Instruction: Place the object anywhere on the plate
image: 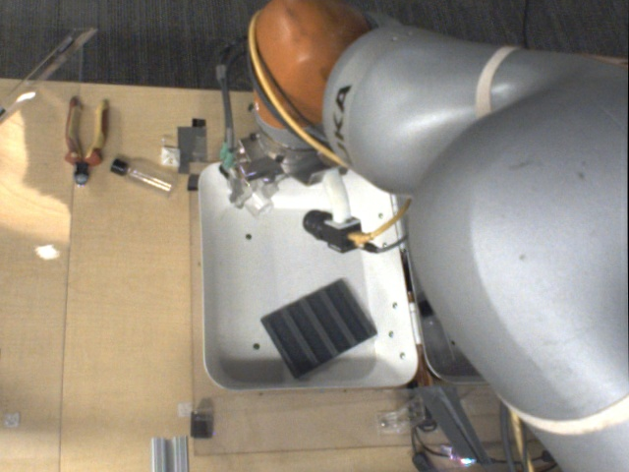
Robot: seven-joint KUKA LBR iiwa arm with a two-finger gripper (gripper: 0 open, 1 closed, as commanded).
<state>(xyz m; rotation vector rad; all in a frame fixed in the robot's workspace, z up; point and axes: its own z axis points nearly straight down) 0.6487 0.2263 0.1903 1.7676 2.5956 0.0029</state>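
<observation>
Over the upper left corner of the white bin on the view's left, the gripper is hanging just inside the rim. Whether it is spread or pressed together cannot be told from this angle. Grey arm is reaching in from the view's right, its orange band sitting above the wrist and its bulk covering most of that side. Black ribbed block, the task's thing, is lying flat on the bin floor near the bin's lower edge. It is turned at a slant to the walls and sits well apart from the gripper. Out on the wooden bench, left of the bin, red-handled pliers are lying near the upper edge. A small clear tube with a black cap is lying near them, and a small dark block is sitting just beside the bin's upper left corner.
</observation>
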